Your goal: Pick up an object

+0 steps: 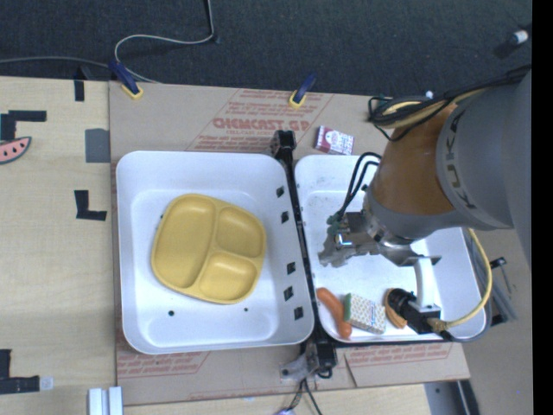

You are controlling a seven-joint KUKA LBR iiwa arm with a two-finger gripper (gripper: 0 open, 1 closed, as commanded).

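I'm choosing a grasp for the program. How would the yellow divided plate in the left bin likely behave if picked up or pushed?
The yellow divided plate looks like rigid moulded plastic, so probably stiff and light. It is wide and shallow, lying flat in the left bin, so it should slide rather than roll or tip. Its smooth, rounded rim may be slippery for the tool.

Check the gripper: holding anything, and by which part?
Cannot be told. The gripper sits low in the right bin, and nothing visible is between its tips; the orange sausage and the small packet lie apart.
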